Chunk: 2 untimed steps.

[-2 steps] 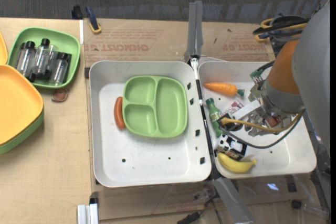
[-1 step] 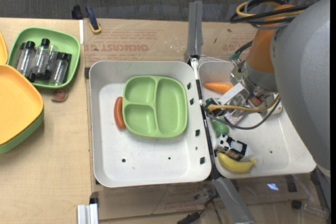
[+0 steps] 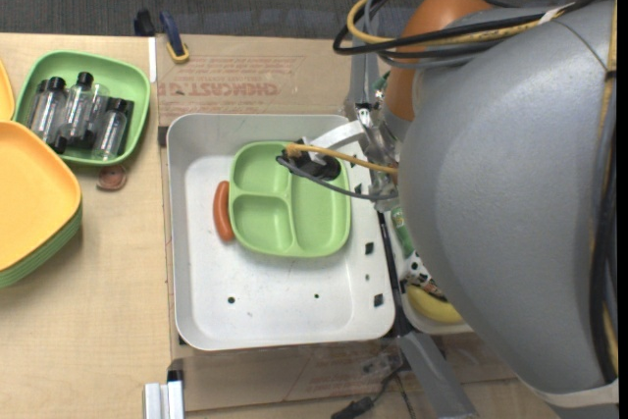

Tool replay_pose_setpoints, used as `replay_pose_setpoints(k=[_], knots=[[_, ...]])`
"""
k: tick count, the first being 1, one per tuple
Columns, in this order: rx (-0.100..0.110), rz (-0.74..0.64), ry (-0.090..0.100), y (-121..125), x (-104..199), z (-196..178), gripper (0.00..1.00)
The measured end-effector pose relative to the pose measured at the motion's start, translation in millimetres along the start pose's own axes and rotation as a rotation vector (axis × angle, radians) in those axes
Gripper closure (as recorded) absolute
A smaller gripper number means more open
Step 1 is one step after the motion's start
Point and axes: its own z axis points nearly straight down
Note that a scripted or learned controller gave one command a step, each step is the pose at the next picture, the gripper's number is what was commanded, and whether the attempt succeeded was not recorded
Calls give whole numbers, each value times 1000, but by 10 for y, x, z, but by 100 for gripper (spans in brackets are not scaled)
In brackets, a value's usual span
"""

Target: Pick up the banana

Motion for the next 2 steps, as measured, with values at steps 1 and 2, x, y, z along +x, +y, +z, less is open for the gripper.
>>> replay_pose_setpoints(k=[1, 2], knots=[[0, -194, 0, -1424, 288, 998, 100], [20, -167, -18, -1059, 621, 848, 100]])
